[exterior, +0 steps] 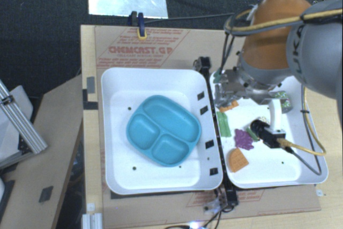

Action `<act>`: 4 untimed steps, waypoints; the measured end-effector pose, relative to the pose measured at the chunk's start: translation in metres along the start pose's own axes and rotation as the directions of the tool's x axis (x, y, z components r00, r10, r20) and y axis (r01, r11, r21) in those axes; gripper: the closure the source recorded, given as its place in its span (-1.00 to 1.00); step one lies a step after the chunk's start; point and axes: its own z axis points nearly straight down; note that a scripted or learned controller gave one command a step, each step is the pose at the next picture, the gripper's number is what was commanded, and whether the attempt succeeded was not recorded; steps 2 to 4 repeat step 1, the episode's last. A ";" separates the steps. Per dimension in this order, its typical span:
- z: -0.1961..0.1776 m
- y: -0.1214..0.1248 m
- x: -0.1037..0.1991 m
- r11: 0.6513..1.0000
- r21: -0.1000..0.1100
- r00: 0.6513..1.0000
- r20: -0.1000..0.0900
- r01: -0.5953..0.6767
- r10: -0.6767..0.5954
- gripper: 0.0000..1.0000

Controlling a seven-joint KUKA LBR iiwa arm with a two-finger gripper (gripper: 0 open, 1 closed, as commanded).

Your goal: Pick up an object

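My gripper point(226, 95) hangs low over the far left corner of the right bin point(284, 169), under the grey arm with its orange band. Just beneath it lies a small orange piece point(229, 107). A green strip point(224, 127) lies along the bin's left wall. To its right lies a purple lump point(244, 140), and nearer the front an orange wedge point(237, 160). A green and white item point(283, 102) shows at the far right of the bin, partly under the arm. I see nothing held by the gripper.
The left bin point(115, 115) holds a blue divided plate point(163, 130). A black-clipped wall point(210, 120) separates the two bins. Both stand on a cardboard sheet point(144, 48) on the bench. The arm covers the far part of the right bin.
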 end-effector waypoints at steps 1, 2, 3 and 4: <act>0.019 0.012 0.049 1.000 0.000 1.000 0.000 0.000 0.000 1.00; 0.019 0.012 0.049 1.000 0.000 1.000 0.000 0.000 0.000 1.00; 0.019 0.012 0.049 1.000 0.000 1.000 0.000 0.000 0.000 1.00; 0.019 0.012 0.049 1.000 0.000 1.000 0.000 0.000 0.000 1.00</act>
